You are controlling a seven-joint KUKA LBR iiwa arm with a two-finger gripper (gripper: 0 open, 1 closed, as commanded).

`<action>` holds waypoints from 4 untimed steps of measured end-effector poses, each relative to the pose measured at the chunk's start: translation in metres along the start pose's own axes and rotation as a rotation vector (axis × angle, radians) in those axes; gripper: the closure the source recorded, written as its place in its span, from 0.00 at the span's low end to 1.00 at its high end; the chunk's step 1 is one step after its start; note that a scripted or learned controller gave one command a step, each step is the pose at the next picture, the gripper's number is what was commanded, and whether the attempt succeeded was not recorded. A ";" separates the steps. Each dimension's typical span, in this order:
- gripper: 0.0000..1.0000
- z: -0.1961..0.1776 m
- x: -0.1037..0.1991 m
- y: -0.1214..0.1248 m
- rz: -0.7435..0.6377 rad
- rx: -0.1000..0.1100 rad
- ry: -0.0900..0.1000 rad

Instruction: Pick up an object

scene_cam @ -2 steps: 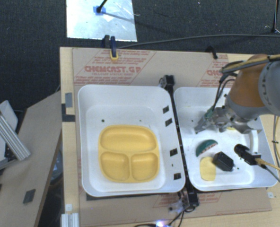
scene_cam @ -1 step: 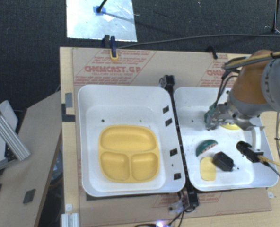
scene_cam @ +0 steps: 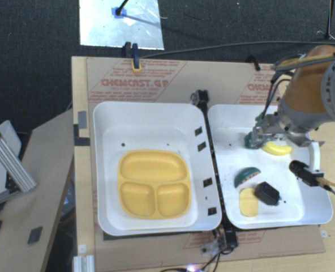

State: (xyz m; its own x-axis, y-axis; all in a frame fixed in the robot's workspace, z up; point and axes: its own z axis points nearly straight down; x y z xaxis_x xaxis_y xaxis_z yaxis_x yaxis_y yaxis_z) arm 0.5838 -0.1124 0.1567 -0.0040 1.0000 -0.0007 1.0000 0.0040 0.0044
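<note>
— Camera view, right-hand shallow white plastic bin (scene_cam: 320, 208): what did you log?

— My two-finger metal gripper (scene_cam: 257, 137), low at the bin's back half, just beside a curved yellow banana-shaped piece (scene_cam: 276, 148). How wide my fingers stood, or whether anything was between them, I could not tell. Nearer the front: a green-and-white half-round item (scene_cam: 247, 175), a pale yellow flat block (scene_cam: 248, 202), a small black block (scene_cam: 267, 193).

— Left-hand white bin (scene_cam: 108, 123)?

— One yellow three-compartment plastic tray (scene_cam: 154, 183), lying flat.
</note>
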 end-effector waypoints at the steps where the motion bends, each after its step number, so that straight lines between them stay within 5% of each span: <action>1: 1.00 -0.049 -0.004 0.010 0.000 -0.002 -0.001; 2: 1.00 -0.109 -0.011 0.005 0.000 -0.003 -0.001; 4: 1.00 -0.087 0.106 0.018 -0.007 0.002 0.003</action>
State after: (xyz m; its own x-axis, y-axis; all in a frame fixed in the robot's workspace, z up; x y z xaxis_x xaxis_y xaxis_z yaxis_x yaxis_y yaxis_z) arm 0.6008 -0.0058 0.2439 -0.0109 0.9999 0.0021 0.9999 0.0109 0.0025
